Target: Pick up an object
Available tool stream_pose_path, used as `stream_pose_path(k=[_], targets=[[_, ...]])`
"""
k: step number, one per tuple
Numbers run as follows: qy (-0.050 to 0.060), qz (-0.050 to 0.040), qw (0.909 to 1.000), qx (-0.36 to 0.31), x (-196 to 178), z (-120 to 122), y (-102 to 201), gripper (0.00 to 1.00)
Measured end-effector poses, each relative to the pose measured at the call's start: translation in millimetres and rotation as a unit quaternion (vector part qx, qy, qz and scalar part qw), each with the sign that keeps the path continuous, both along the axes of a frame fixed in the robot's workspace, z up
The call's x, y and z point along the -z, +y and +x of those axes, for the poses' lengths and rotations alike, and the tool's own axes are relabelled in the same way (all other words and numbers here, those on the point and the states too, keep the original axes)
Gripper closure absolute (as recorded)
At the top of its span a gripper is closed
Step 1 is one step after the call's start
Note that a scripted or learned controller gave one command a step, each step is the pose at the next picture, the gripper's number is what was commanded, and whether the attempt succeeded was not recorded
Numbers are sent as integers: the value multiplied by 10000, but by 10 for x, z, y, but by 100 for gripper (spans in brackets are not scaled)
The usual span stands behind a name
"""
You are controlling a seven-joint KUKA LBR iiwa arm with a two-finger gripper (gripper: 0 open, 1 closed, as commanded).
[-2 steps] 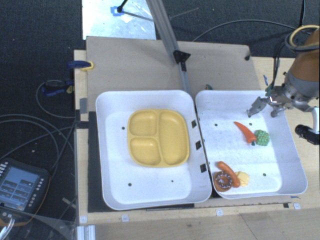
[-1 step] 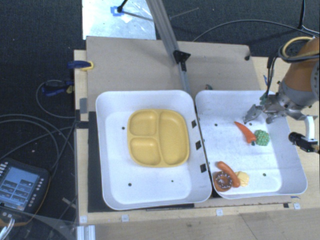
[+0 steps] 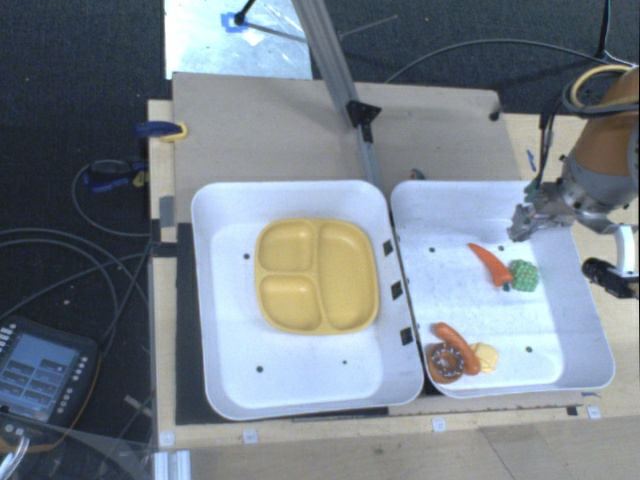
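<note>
carrot (image 3: 489,263) in right bin (image 3: 575,298), toward far side, touching green broccoli (image 3: 523,275) | gripper (image 3: 524,223) just beyond carrot, hovering near bin's far right corner, finger state: cannot tell | sausage (image 3: 455,345), donut (image 3: 444,362), yellow piece (image 3: 486,357) clustered at near edge | yellow tray (image 3: 316,274) in left bin (image 3: 225,298)

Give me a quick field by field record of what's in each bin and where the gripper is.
left bin: yellow three-compartment plastic plate
right bin: orange toy carrot, green toy broccoli, red toy sausage, brown toy doughnut, pale yellow toy piece
gripper: over right bin's far edge, near carrot
</note>
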State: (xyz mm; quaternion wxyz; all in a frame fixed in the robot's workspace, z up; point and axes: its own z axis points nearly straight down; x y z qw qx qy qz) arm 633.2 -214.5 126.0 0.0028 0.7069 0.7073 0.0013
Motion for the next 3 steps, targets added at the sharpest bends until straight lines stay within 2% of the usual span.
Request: stream_pose_path(k=[1, 2, 3], targets=[[-7, 0, 10000, -1, -445, 16, -29, 100], [-22, -7, 10000, -21, -1106, 26, -29, 100], [-3, 1, 10000, -27, -1416, 40, -31, 100]])
